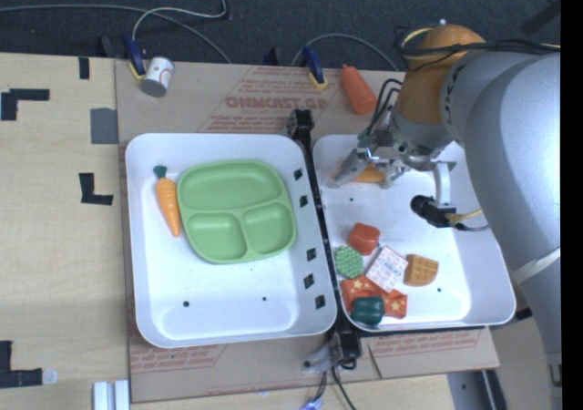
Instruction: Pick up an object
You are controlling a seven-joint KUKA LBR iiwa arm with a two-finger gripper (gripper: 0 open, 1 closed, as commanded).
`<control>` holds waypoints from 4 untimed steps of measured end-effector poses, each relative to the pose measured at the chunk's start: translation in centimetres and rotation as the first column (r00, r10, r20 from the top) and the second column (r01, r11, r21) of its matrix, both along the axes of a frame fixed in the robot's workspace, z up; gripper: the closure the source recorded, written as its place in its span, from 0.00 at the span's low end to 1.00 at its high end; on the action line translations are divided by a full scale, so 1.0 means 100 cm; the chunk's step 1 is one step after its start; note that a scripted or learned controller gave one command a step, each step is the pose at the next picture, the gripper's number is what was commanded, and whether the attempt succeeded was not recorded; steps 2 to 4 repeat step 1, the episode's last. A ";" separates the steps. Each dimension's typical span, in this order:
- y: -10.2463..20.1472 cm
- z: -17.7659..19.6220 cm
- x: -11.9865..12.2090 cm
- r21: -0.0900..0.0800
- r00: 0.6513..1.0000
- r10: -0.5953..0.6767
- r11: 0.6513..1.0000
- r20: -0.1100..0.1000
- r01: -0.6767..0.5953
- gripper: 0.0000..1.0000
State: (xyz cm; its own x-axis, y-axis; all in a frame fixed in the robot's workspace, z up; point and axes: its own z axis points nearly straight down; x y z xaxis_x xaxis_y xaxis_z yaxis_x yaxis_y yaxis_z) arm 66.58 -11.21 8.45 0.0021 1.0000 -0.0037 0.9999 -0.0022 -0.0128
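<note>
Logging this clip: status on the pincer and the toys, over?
Pincer low at right bin's far end, by an orange piece. Hold unconfirmed. Toy pile untouched at near end. Nothing blocking.

— Where is the arm (pixel 510 117) sitting?
— It is reaching in from the right, orange band showing above the wrist, gripper (pixel 364 167) pointing left and down.

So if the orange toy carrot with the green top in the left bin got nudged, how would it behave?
The orange toy carrot looks like rigid moulded plastic, so probably stiff and light. Its round, tapered body would likely roll in a curve. The green divided plate right beside it may stop it.
</note>
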 end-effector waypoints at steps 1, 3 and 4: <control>0.003 0.000 0.000 -0.001 1.000 -0.001 1.000 0.000 0.001 0.00; 0.003 0.000 0.000 -0.001 1.000 -0.001 1.000 0.000 0.001 0.00; 0.003 0.000 0.000 -0.001 1.000 -0.001 1.000 0.000 0.001 0.00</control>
